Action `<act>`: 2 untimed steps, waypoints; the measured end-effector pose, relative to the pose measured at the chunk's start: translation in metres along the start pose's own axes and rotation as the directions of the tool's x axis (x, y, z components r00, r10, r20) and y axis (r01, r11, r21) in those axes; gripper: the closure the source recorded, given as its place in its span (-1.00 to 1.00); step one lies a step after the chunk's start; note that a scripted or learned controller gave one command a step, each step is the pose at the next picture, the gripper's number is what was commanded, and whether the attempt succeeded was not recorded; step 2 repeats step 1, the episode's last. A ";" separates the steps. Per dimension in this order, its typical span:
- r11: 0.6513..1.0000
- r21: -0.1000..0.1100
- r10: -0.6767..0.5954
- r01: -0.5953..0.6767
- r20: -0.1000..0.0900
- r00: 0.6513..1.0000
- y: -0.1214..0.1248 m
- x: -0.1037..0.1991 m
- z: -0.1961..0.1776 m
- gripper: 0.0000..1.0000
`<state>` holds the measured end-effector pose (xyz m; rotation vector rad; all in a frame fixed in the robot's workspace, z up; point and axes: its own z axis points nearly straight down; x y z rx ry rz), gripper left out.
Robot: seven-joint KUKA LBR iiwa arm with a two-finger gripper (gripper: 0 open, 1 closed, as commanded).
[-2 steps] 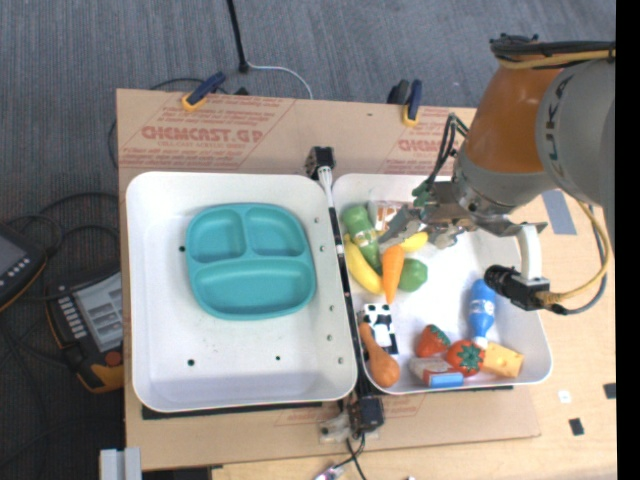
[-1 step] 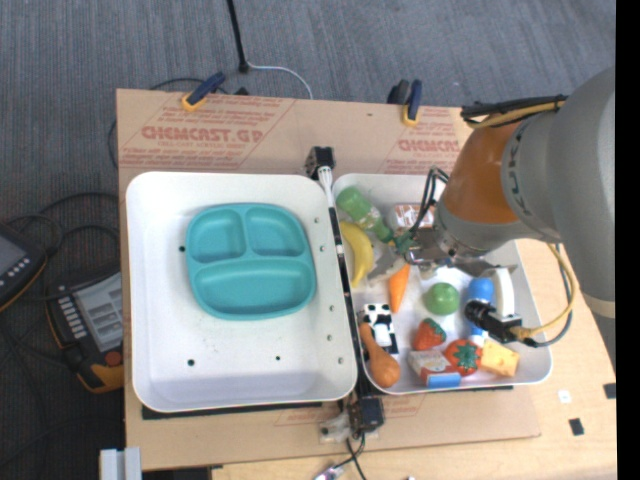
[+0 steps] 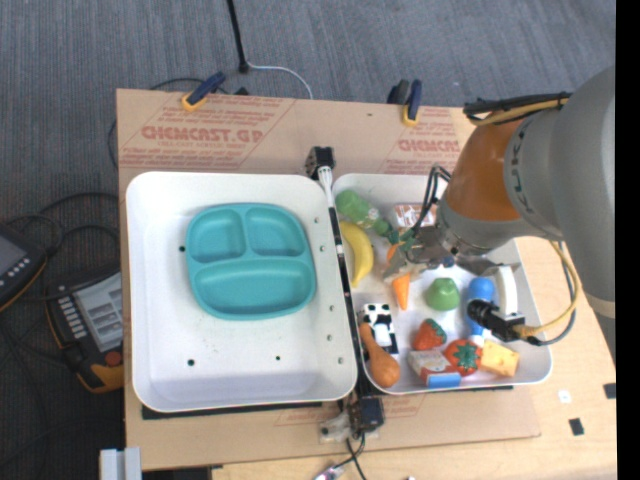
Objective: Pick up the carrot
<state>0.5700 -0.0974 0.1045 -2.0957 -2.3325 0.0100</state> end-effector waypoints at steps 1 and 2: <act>0.992 -0.005 0.127 -0.127 0.000 0.992 0.025 0.068 -0.078 1.00; 0.992 -0.005 0.127 -0.127 0.000 0.992 0.025 0.068 -0.078 1.00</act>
